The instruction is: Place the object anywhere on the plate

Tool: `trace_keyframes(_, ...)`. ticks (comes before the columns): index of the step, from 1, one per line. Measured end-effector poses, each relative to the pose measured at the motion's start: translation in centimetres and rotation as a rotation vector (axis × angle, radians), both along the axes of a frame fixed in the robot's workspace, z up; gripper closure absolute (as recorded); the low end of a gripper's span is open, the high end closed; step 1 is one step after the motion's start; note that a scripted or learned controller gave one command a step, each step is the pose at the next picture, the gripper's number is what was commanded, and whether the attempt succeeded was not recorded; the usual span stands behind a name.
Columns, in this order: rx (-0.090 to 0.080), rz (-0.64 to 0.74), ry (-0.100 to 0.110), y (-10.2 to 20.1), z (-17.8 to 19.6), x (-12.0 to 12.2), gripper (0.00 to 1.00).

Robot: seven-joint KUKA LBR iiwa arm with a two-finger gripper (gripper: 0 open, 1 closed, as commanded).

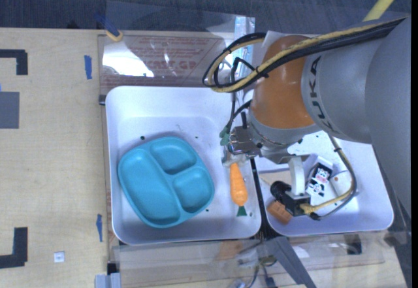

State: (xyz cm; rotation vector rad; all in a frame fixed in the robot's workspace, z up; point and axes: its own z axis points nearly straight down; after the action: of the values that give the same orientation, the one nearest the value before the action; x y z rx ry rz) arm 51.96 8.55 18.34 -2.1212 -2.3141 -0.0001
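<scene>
Two shallow white bins stand side by side on a pale wooden bench (46, 149). The left bin (163, 107), smooth and glossy with rounded corners, holds a blue plate (166, 179) and a carrot (238, 190). The plate is a matte, rounded dish divided into three compartments, one long and two smaller, and it lies at a slant in the bin's near-left part. The carrot lies off the plate, on the bin floor to the plate's right, close beside the wall shared with the right bin (369, 208). It is an orange, tapered piece with a small green end towards the near rim. The right bin holds a small brown object (279, 213) near its near-left corner and a white-and-black item (320, 179) further in, both partly masked by the grey, orange-banded arm (281, 91). The claw (238, 153) hangs directly over the carrot's far, narrower end, at or just above it. Whether contact is made cannot be told, nor whether the claw stands wide or narrow
</scene>
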Motion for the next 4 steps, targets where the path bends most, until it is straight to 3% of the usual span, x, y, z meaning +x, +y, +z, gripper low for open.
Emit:
trace_keyframes(1, -0.001, 0.169, 0.003, 6.0, -2.7, -2.4, 1.0)
trace_keyframes(2, -0.001, 0.167, 0.001, 5.9, -2.7, -2.4, 0.0)
trace_keyframes(3, 0.0, 0.165, -0.001, 5.9, -1.7, -2.3, 1.0)
trace_keyframes(4, -0.001, 0.165, 0.001, 5.9, -1.7, -2.3, 0.0)
